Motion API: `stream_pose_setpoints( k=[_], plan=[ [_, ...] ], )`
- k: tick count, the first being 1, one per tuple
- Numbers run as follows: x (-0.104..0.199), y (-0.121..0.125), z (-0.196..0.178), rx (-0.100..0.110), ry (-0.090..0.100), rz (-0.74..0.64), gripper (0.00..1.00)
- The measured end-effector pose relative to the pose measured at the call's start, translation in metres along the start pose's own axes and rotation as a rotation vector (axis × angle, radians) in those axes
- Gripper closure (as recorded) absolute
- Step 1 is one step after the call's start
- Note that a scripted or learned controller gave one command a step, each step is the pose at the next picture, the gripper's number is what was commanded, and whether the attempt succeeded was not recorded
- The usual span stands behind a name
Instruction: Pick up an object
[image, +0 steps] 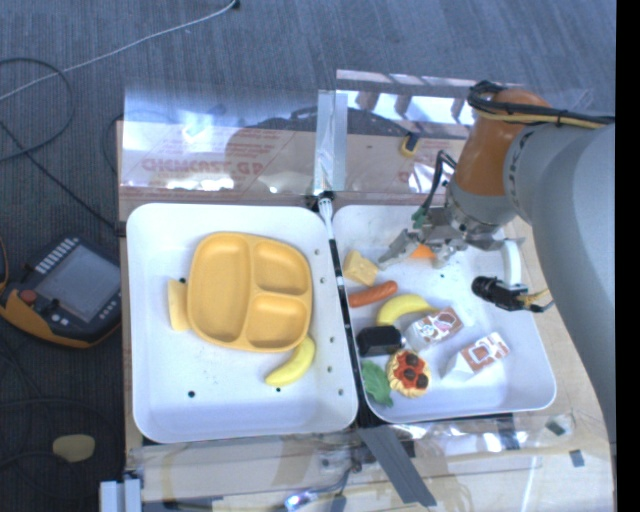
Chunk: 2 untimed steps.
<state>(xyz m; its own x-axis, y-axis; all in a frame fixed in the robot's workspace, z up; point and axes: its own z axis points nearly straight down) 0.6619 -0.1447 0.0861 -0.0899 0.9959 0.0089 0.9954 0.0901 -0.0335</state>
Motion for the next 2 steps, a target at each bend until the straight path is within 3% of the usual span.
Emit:
stream_pose_setpoints(
  k=[1,2],
  plan=[
    [-0.003,-0.001,-0.010,0.000,-0.006,0.001,1.00],
    [-0.027,-0.018,-0.016,-0.032,-0.014,-0.140,1.00]
  ],
)
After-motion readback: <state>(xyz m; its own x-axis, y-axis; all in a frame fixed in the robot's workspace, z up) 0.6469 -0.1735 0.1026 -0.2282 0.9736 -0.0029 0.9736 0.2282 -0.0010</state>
